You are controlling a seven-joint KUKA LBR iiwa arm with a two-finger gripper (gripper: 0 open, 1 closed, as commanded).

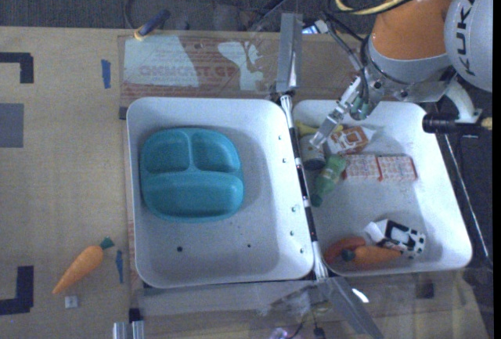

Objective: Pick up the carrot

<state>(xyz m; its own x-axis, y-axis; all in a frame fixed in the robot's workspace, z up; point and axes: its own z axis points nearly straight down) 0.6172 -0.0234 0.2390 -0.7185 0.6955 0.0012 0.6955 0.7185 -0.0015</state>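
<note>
An orange toy carrot lies near the front edge of the right bin, its green end pointing left. A second carrot with a green top lies on the bench outside the bins, at the front left. My gripper hangs over the back left part of the right bin, angled down to the left, well behind the bin's carrot. It sits next to a small orange and white carton and above a green bottle. Nothing shows held in it.
The left bin holds a blue divided plate. The right bin also holds two red and white boxes, a black and white toy, a reddish piece and a yellow item. Cables lie beyond the bench.
</note>
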